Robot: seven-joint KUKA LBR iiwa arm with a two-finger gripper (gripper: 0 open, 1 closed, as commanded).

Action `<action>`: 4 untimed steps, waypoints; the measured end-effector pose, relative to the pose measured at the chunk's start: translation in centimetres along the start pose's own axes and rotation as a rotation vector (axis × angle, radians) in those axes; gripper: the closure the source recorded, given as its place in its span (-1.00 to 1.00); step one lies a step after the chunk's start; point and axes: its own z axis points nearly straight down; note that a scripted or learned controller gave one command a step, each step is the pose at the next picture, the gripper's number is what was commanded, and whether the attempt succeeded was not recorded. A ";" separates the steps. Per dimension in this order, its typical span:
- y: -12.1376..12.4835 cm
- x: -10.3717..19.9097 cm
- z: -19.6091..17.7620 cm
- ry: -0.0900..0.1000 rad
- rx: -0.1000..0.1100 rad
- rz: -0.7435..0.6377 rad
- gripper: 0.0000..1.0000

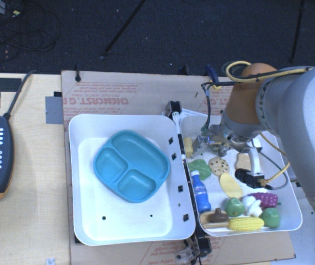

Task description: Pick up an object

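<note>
Camera view: small plastic toy foods lie crowded in the right white bin (295,217) — a blue bottle (200,192), a yellow corn cob (247,223), purple grapes (265,199), a round tan cookie (218,165). The gripper (208,143) hangs low over that bin's upper left part, near the cookie; its grasp cannot be told. A turquoise divided plate (131,165) rests in the left white bin (85,203).

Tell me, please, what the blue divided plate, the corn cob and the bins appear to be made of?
Blue divided plate: likely moulded plastic, matte, one even colour with soft rounded compartment edges. Corn cob: probably toy plastic, uniform yellow with a slight sheen. Left bin and right bin: seemingly thin, smooth white plastic with rounded corners, though the look leaves this open.
</note>
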 end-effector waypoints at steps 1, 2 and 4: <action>-2.8 0.3 0.0 0.001 0.001 -0.001 -1.00; -5.8 1.0 0.0 0.002 -0.002 0.000 -1.00; 1.8 -1.3 -1.0 0.003 0.002 -0.007 1.00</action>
